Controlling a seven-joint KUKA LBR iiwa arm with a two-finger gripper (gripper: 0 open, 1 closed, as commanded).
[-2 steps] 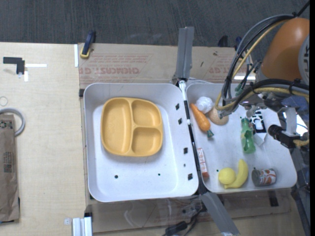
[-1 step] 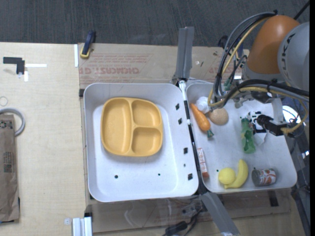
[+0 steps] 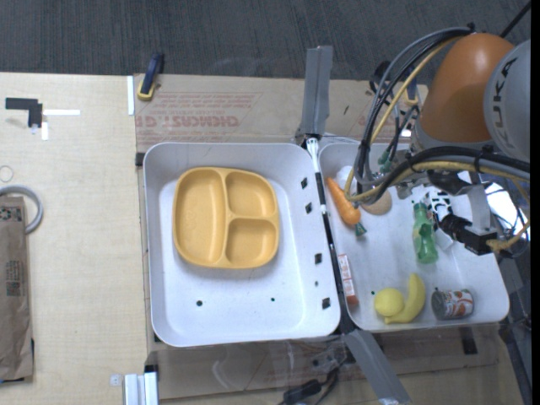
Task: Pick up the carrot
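The orange, tapered plastic carrot (image 3: 343,202) lies slantwise in the right-hand shallow white bin (image 3: 384,256), close to that bin's left wall and toward its far end, touching nothing that grips it. The grey arm with its orange band (image 3: 462,83) hangs over the bin's far right part, cables looping down. Its end effector (image 3: 437,205) sits above the bin's middle, and I can't tell whether it is wide or narrow. A green plastic bottle (image 3: 424,236) lies just beneath it.

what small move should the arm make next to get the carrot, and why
Probably shift the gripper toward the view's left: it hangs by the green bottle, while the carrot lies apart near the right bin's left wall.
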